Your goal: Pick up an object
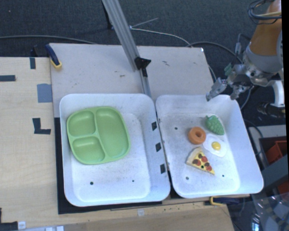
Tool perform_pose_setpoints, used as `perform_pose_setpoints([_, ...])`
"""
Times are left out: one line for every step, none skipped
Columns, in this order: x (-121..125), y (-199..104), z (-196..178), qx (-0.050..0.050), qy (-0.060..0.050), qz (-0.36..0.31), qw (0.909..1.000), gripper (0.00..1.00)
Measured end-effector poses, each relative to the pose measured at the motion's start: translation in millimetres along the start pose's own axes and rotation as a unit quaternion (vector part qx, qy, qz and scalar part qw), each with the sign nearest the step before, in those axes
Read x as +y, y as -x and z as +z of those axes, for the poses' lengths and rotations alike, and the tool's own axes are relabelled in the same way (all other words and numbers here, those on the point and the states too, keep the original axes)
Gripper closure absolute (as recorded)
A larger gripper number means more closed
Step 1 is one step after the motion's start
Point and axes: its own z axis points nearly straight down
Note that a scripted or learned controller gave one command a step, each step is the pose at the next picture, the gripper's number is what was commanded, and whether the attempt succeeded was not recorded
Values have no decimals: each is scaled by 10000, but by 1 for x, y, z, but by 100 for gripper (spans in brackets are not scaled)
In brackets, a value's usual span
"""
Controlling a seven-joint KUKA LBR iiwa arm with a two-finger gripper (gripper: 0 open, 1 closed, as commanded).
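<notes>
Gripper point(223, 89) over the far edge of the right bin point(185, 182), holding nothing.

Its two fingers stand apart, open. The donut point(197, 134), green grapes point(214, 124), fried egg point(216, 146) and pizza slice point(200, 160) lie together in that bin.

You won't find any readable text, labels, brands, numbers or signs here.
</notes>
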Motion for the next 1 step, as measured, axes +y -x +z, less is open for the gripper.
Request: perform_pose_setpoints([0,0,0,-4,-3,2,10000,0])
